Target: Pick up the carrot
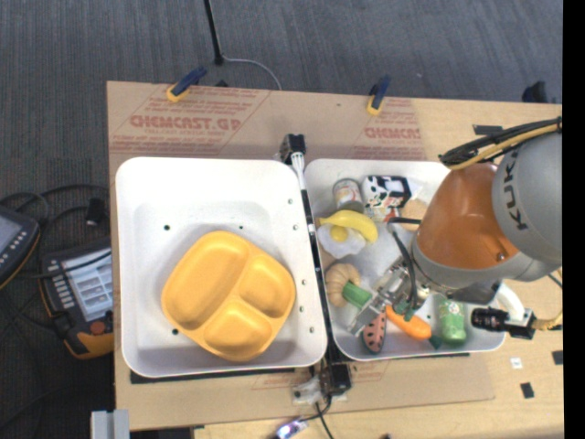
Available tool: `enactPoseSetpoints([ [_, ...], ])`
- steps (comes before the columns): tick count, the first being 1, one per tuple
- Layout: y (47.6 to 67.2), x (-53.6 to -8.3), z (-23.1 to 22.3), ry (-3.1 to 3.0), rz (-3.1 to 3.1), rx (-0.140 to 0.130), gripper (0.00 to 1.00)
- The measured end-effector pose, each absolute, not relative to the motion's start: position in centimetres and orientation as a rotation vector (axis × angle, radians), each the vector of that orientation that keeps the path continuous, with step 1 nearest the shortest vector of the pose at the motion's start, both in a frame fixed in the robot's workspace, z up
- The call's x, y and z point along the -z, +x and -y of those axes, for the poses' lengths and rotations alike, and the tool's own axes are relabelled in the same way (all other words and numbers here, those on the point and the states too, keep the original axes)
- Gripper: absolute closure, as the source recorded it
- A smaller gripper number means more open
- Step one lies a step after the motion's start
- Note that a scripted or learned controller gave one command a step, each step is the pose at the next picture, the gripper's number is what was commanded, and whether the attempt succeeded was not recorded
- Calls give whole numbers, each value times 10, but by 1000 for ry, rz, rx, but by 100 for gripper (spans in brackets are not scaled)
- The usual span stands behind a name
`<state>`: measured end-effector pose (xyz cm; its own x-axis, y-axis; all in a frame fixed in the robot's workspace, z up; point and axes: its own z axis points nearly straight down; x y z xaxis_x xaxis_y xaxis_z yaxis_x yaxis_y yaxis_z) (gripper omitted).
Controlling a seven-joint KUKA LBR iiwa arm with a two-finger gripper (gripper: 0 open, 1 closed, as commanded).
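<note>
Carrot [409,323] lying at the near edge of the right bin [475,344], just beside the hand [379,306].

Reaching down into the right bin from the right, hand hovering over the toy clutter, between a green-stemmed piece [352,293] and the orange carrot. Fingers hidden among the toys; cannot tell whether spread or pressed together, or gripping anything. Sitting in the left bin [146,245], a yellow divided plate [228,293]. Lying further back, a banana [347,221].
</note>
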<state>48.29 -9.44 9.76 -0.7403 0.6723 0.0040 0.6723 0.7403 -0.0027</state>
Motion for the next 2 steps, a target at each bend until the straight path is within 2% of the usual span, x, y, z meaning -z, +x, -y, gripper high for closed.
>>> enactPoseSetpoints([
  [1, 482, -104, 94, -1130, 2921, -3, 100],
  [2, 483, -104, 94, -1131, 2922, -2, 0],
])
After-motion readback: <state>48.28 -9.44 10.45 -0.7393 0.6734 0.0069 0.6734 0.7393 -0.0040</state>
